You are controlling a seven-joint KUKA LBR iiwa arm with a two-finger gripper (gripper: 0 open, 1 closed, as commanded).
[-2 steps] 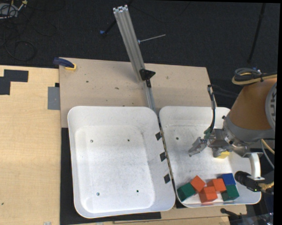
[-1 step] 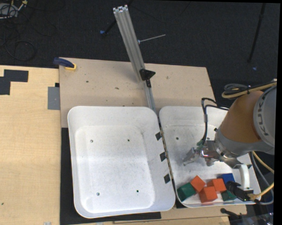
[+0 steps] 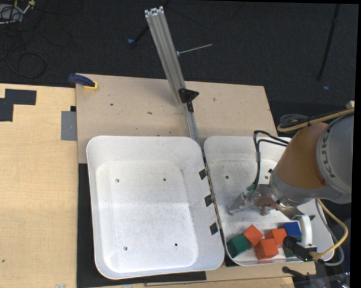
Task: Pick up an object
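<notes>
The pincer hangs low in the right bin, toward the lower right of the frame, metal parts reaching left over the bare white floor. Whether it is released or clenched, I cannot tell from here, and nothing shows in its grip. Just below it, at the bin's near edge, the blocks sit bunched: a green one, an orange one touching it, two more orange ones beside, and a blue one at the right. The grey arm with its orange band looms above them. The left bin lies alongside.
</notes>
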